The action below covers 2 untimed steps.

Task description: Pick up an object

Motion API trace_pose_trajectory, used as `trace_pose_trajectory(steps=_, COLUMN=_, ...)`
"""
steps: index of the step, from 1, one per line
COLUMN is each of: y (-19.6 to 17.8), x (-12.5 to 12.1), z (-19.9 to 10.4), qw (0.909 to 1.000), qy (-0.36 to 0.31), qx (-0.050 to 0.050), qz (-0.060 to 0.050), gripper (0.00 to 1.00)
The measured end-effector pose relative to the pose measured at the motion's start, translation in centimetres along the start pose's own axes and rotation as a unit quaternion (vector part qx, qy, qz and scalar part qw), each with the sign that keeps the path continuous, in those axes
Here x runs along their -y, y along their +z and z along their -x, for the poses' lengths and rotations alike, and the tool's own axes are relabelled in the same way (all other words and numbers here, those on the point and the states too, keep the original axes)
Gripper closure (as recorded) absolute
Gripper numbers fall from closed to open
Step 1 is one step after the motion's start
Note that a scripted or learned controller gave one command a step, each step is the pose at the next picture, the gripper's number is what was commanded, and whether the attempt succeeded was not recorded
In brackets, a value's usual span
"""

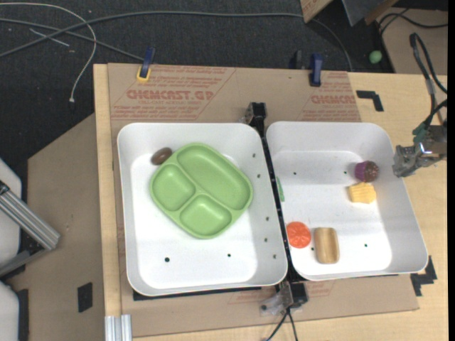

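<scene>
At the right edge of the frame, just outside the right bin [398, 212], the gripper [419, 151] is seen. In that bin lie a purple object [367, 170], a yellow piece [362, 193], an orange slice [298, 235] and a tan block [326, 244] — none is held.

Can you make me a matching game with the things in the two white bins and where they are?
Things:
1. green plate
2. brown ball
3. purple ball
4. orange slice

Places:
A. right bin, touching the tan block
B. left bin, at the plate's upper left edge
C. right bin, just above the yellow piece
D. middle of the left bin

Pairs: 1-D, 2-B, 3-C, 4-A
</scene>
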<state>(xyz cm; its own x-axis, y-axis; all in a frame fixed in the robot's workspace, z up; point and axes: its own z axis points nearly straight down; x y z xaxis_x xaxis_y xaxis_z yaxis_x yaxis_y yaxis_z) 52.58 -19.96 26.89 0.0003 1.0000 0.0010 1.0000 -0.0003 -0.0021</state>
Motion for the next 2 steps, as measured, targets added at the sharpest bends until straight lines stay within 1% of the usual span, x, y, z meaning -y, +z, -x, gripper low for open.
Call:
trace_pose_trajectory(steps=1, y=-0.1, x=0.0, z=0.0, qw=1.0, qy=0.0, qx=0.0, qz=0.001, gripper=0.0)
trace_pose_trajectory(steps=2, y=3.9, x=0.0, z=0.2, qw=1.0, qy=0.0, qx=0.0, qz=0.0, gripper=0.0)
